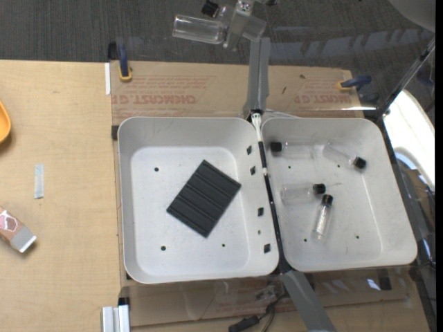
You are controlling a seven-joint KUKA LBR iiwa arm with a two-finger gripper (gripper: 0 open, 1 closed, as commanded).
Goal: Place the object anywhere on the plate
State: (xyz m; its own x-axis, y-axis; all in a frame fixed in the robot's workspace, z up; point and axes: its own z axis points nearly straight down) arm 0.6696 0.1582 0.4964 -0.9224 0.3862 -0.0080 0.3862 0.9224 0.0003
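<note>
1. My hand hangs at the twelve o'clock edge of the view, above the grey carpeted floor beyond the counter. It is clamped on a clear vial, which lies sideways and sticks out toward nine o'clock.
2. The black ribbed plate lies flat in the middle of the left bin, turned at a slant, well apart from the vial I carry.
3. The right bin touches the left one along a shared seam. It holds several clear vials with black caps: one near its centre, others toward its twelve o'clock wall.
4. The counter is pale wood. A flattened cardboard sheet with red lettering lies under the bins' far edge, held by clamps at its corners.
5. At nine o'clock on the counter sit an orange rim, a small grey strip, and a wrapped block.
</note>
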